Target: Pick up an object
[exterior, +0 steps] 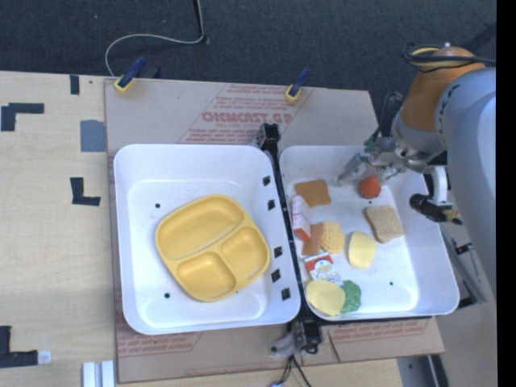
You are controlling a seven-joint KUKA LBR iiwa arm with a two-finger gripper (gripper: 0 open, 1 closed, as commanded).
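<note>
In the right bin [435, 293] lie several toy foods. A small red ball-like tomato [369, 187] sits near the bin's far right. My gripper [368, 168] hangs just beyond and above it, fingers spread open, one grey finger [350, 172] pointing left. Nothing is between the fingers. Close by are a brown toast slice [313, 193], a tan bread slice [384, 222], a yellow piece [362, 250] and a yellow waffle-like piece [331, 237].
A yellow divided plate [213, 246] lies in the left bin [129, 216]. At the right bin's near edge are a yellow lemon [325, 297], a green piece [351, 295] and a red-and-white packet [318, 263]. The grey arm [472, 135] covers the right side.
</note>
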